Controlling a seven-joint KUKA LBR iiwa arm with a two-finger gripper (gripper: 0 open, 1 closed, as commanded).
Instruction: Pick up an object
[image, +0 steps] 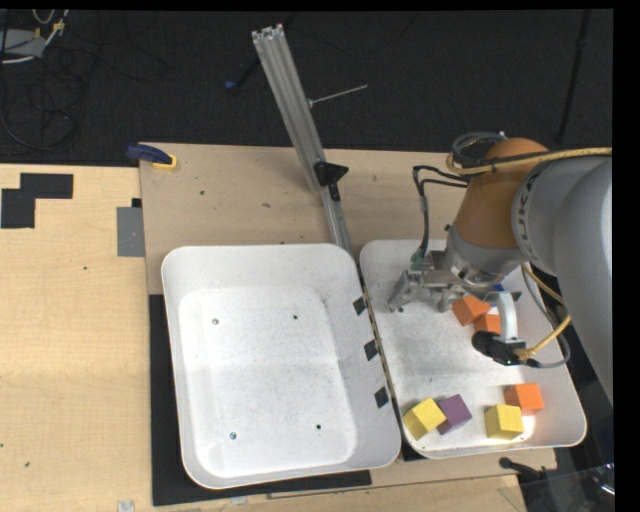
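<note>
Plywood bench (240, 195) under a dark backdrop, two shallow white bins side by side: the left white plastic bin (200, 275) at centre frame, the right white plastic bin (420, 360) at lower right. A slanted aluminium rail (295, 105) runs down from top centre to the gap between them. My arm (560, 220) comes in from the right edge, orange band (490, 205) above the wrist. My metal two-finger gripper (415, 290) hangs over the upper part of the right bin, close to its floor as far as I can judge. Can't tell from this angle how the gripper is set; nothing visibly held in it. Candidates all in the right bin: orange block (468, 309) just right of the gripper, a second small orange block (490, 323) touching or nearly touching it, partly behind a black cable (500, 348). Along the bin's lower edge: yellow cube (426, 416) touching a purple cube (455, 410), then a second yellow cube (504, 421) with an orange cube (528, 398) just beside it. Status, my read: pick not done, every block sits on the bin floor. Left to do: align on one block (nearest orange is the likely one), close, lift clear.
</note>
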